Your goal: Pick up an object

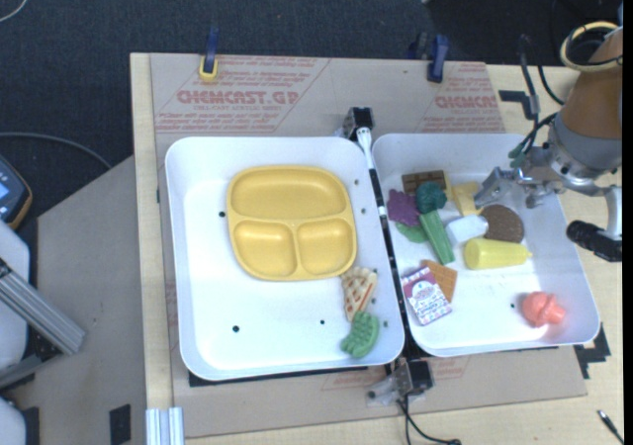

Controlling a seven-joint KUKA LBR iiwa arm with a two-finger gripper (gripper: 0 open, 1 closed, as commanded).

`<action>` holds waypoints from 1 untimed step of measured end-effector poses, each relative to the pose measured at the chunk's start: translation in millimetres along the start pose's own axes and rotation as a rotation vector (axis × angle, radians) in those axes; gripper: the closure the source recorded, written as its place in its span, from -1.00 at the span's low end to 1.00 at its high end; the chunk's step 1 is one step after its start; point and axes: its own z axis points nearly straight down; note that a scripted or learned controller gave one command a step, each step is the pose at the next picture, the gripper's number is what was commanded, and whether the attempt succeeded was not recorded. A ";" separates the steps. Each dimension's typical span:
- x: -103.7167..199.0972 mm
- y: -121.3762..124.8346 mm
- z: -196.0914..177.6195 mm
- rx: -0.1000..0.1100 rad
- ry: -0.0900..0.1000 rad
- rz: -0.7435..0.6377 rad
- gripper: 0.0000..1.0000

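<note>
The gripper (502,188) hung just above a brown cookie (503,223), its opening impossible to tell, apparently positioned to grab it.

At the right edge of the scene the arm (593,107) shows a broad orange band above a grey, rounded wrist section. Below it sits a pale metal flange, and the hand (514,186) is silvery grey with angular parts. Thin black cables run beside it.
</note>
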 end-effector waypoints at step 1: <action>0.6 0.1 34.8 -0.004 -0.002 0.000 -1.00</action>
